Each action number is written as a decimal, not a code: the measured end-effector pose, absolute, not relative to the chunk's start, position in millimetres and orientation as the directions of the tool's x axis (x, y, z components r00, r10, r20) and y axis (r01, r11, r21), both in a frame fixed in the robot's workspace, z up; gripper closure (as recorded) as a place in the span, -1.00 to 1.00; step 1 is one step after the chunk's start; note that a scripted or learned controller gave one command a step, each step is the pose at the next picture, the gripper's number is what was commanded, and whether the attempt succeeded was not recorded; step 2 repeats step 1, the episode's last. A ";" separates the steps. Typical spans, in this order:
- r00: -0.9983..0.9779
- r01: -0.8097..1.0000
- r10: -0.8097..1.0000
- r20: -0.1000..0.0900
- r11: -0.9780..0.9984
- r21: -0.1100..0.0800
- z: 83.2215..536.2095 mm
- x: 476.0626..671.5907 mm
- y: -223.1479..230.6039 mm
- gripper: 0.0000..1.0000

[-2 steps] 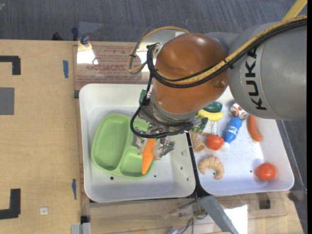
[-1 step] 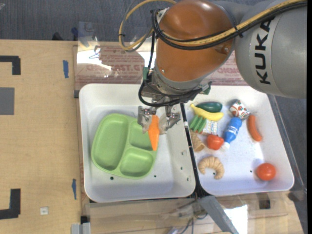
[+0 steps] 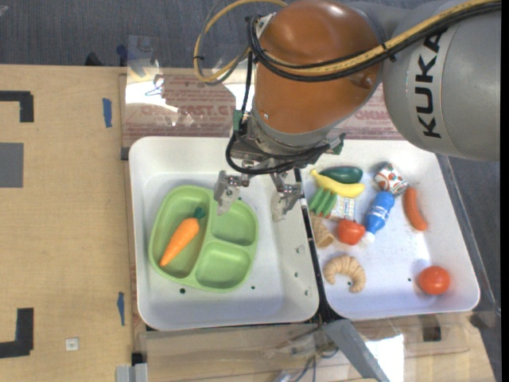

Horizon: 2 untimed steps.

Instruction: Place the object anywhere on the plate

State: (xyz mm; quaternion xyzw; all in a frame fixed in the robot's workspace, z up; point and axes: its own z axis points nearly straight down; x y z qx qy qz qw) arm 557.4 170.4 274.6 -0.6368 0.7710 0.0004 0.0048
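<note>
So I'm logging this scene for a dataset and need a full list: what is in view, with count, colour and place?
Bins: two, white, side by side on the bench.
Plate: one, green, three sections, left bin.
Carrot: one, orange, in the plate's long left section.
Banana: one, yellow, right bin, top.
Bottle: one, blue, right bin.
Croissant: one, tan, right bin, front.
Tomato: one, red, right bin, front right.
Sausage: one, red-orange, right bin, right.
End effector: one, metal, open above the plate's upper right.
</note>
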 end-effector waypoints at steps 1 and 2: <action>-0.275 -0.962 -0.962 -0.003 0.275 0.003 216.6 546.5 198.5 -1.00; -0.275 -0.962 -0.962 -0.003 0.275 0.003 216.6 546.5 198.5 -1.00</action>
